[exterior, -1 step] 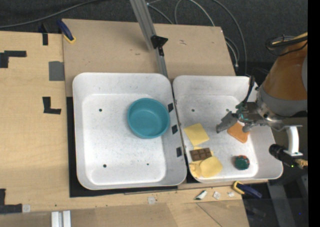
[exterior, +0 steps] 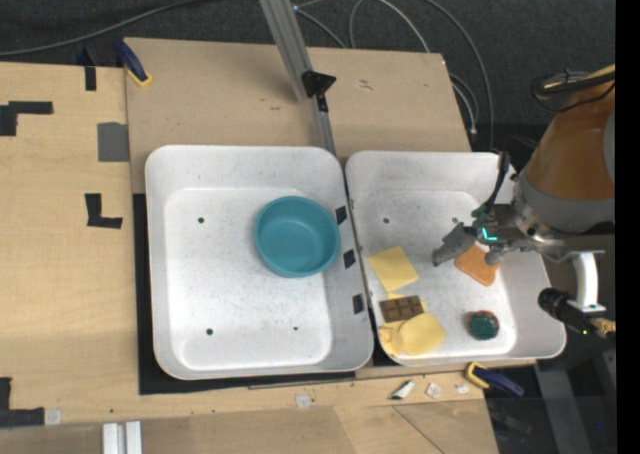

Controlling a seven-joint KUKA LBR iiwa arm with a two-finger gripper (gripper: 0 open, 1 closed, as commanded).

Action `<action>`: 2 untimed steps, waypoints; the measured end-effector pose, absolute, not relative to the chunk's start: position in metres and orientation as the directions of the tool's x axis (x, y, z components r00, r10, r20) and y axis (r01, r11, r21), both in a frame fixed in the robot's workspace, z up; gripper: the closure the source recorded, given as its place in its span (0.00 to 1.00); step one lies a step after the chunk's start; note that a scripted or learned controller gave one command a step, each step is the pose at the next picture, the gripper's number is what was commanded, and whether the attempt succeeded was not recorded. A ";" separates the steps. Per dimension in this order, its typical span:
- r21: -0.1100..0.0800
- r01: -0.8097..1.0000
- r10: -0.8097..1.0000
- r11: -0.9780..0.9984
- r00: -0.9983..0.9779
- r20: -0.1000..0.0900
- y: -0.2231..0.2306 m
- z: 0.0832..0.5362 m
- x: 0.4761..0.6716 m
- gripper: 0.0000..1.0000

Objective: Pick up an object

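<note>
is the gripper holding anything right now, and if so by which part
It cannot be told. The gripper sits right over the orange block in the right bin, but no grip on it shows.

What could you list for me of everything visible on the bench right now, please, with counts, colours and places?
shallow white bins: 2, white, side by side on the bench; left bin, right bin
round teal bowl: 1, teal, right part of the left bin
flat yellow square piece: 1, yellow, left part of the right bin
small brown block: 1, brown, below the yellow square
pale yellow lump: 1, pale yellow, near front edge of the right bin
orange block: 1, orange, right bin, right by the gripper
small dark green object: 1, dark green, front right of the right bin
two-finger gripper: 1, dark grey, over the right bin
grey arm with orange band: 1, reaching from the right
</note>
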State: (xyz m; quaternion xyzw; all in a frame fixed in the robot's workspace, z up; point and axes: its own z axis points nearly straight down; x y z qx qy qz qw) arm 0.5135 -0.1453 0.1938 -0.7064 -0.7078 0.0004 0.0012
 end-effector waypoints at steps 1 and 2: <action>-0.007 1.000 1.000 0.000 0.000 0.001 -0.149 0.144 0.504 0.00; -0.004 1.000 1.000 0.001 -0.001 0.000 -0.149 0.091 0.503 0.00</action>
